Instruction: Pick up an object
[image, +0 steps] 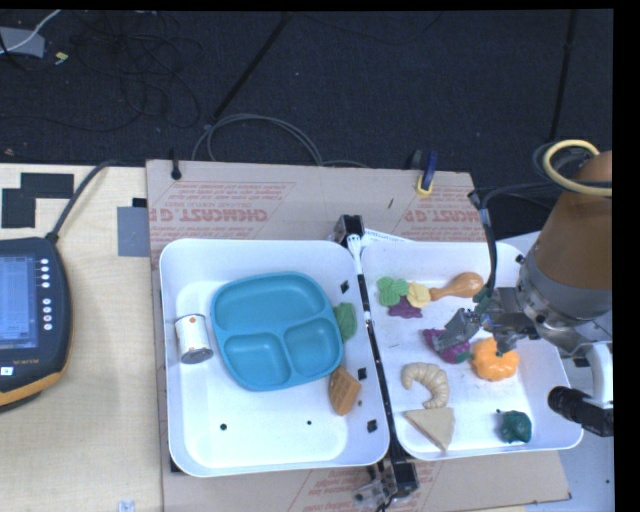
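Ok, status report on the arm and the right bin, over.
Claw low in right bin, over purple toy. Grip unconfirmed. Orange fruit close beside it, croissant just below.

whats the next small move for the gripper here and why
Probably a short descent straight onto the purple toy. The gripper sits right over it in the right bin, nothing shows held between its fingers, and the orange toy lies close beside it, so a sideways shift would risk bumping that instead.

camera: fixed overhead | slanted down | both bins framed
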